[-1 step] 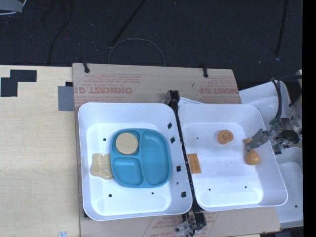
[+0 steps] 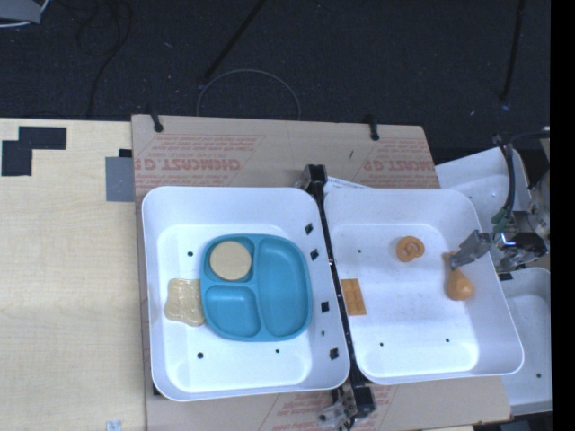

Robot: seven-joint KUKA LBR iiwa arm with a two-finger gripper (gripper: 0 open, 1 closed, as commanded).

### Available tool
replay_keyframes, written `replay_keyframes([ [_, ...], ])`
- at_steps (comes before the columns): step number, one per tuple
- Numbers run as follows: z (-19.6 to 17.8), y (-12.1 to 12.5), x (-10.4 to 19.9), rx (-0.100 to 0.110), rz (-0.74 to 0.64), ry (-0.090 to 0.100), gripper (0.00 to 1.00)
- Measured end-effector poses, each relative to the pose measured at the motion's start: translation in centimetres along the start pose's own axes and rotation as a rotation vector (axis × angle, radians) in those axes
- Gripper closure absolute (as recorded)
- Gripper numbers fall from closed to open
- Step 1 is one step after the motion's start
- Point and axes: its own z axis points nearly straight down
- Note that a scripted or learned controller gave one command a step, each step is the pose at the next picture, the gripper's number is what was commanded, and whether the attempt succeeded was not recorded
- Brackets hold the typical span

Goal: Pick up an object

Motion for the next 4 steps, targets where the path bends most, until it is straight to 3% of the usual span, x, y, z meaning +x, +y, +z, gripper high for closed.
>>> replay_keyframes([
  [3,14.6,-1.0,0.4,0.003,0.001,0.002,0.00],
  [4,13.4,-1.0,0.3,0.002,0.004,0.001,1.00],
])
